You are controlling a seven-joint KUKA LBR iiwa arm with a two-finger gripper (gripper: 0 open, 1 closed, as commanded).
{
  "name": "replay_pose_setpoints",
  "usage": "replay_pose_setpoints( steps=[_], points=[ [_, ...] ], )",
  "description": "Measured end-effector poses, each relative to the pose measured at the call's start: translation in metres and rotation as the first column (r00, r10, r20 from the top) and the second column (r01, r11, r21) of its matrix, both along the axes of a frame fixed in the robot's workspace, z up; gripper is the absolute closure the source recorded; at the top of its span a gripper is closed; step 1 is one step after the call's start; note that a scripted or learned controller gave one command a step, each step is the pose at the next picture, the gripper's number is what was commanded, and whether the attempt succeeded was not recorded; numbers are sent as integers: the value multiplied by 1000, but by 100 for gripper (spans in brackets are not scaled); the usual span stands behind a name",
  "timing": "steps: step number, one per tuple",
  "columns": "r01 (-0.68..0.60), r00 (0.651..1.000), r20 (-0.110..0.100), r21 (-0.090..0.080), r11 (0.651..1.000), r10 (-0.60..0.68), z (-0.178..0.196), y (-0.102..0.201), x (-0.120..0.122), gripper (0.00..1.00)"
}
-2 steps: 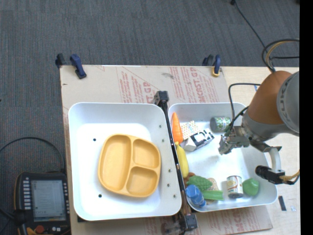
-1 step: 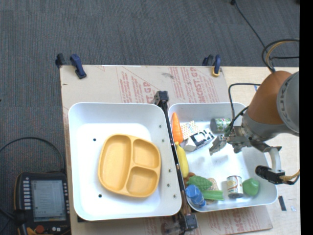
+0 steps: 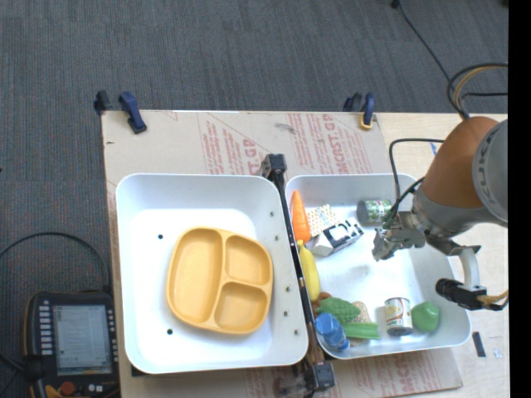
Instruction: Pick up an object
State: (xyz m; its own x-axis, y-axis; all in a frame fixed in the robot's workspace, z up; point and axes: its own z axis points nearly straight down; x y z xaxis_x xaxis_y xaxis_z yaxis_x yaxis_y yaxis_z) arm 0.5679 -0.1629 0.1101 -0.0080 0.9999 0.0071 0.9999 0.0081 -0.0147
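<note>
Right bin point(image 3: 415, 185) holds the objects: carrot point(image 3: 299, 215), banana point(image 3: 309, 274), small can point(image 3: 397, 315), green can point(image 3: 375, 211) partly hidden behind the hand point(image 3: 387, 245). The hand hangs over bare bin floor; whether anything is gripped cannot be told. Left bin point(image 3: 141, 222) carries a yellow divided tray point(image 3: 220, 279).

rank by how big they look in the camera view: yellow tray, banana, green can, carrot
1. yellow tray
2. banana
3. carrot, looks near the banana's length, so that order is unsure
4. green can
</note>
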Motion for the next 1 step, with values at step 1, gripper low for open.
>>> replay_pose_setpoints(
  steps=[1],
  points=[
    [0, 1000, 0, 0, 1000, 0, 0, 0, 0, 0]
  ],
)
